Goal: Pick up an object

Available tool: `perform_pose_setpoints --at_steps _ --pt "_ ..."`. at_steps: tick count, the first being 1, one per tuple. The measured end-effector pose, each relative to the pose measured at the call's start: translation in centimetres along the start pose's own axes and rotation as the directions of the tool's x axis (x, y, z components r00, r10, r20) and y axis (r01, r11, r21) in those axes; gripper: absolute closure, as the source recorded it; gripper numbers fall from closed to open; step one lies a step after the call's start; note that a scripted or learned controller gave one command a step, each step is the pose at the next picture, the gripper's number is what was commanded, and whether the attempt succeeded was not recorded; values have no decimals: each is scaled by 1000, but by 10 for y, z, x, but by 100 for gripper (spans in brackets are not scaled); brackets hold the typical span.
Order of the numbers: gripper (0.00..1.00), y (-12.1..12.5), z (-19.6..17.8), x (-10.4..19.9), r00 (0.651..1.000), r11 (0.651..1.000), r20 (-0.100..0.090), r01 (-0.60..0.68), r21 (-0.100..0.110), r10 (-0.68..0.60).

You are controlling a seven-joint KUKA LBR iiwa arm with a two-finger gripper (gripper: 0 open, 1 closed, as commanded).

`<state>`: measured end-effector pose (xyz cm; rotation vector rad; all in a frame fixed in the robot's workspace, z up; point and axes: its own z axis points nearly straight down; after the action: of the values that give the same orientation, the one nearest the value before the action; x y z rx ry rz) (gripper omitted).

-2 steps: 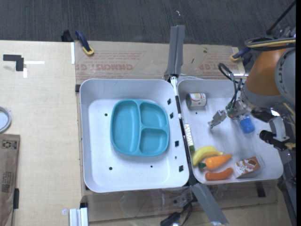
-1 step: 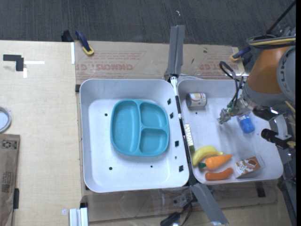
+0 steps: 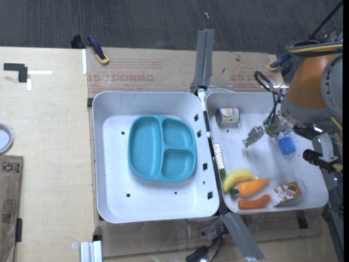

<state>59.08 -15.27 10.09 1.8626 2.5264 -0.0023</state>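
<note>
My gripper (image 3: pixel 254 137) over the right bin (image 3: pixel 248 160), fingers apart and holding nothing, blue bottle (image 3: pixel 286 144) just beside it, small can (image 3: pixel 228 115) label unreadable, cardboard lettering (image 3: pixel 136 76) upside down, illegible.

Dark ribbed floor (image 3: pixel 136 12) along the far edge, well beyond the pincer. Pale wooden bench top (image 3: pixel 43 146) far to its left — black L-shaped marker (image 3: pixel 16 71) and white tape near the far corner. Brown cardboard sheet (image 3: pixel 147 70) under the bins — clamped by a blue-and-yellow clip (image 3: pixel 98 50).
</note>
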Motion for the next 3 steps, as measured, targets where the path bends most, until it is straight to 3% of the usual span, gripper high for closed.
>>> perform_pose_setpoints --at_steps 1,2,3 --pt "0 0 0 0 1000 1000 0 0 0 0" --pt "0 -41 0 -14 998 998 -4 59 0 -59" --pt "0 -112 8 -9 964 965 -43 -263 2 263"
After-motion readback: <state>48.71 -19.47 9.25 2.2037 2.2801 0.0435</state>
